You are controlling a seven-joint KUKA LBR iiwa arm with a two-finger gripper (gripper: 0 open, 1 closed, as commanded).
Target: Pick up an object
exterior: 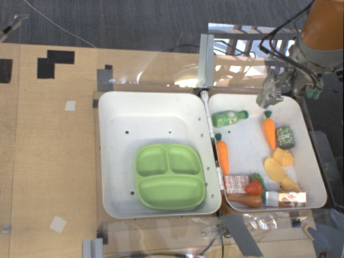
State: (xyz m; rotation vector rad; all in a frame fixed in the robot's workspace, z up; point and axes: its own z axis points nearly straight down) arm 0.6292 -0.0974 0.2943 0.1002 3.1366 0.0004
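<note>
Objects: a pile of toy food lay in the right bin [244,144], and none of it was held.
Nearest one: an orange carrot [270,134] lay near the top of that bin, with its green end pointing up, just below the end effector.
Beside it: a dark green lump [285,137] sat just to the right of that carrot.
Below it: three yellow pieces [276,169] lay close together by the right wall.
Green bottle [230,117]: it lay on its side near the top left of the right bin.
Second carrot [222,155]: it lay along the left wall of the right bin.
Bottom row: a red and white box [235,183], a red toy [255,187], a brown sausage [246,200] and a white bottle [286,199] were packed close together at the near end.
End effector [267,102]: it hung over the top edge of the right bin. I could not tell if it was wide or narrow. Nothing was in it.
Arm [322,15]: it came in from the top right, and its orange band showed.
Left bin [145,120]: it held a green plate [171,176] with three parts.
Surface [48,160]: it was light wood with some black marks at the top left.
</note>
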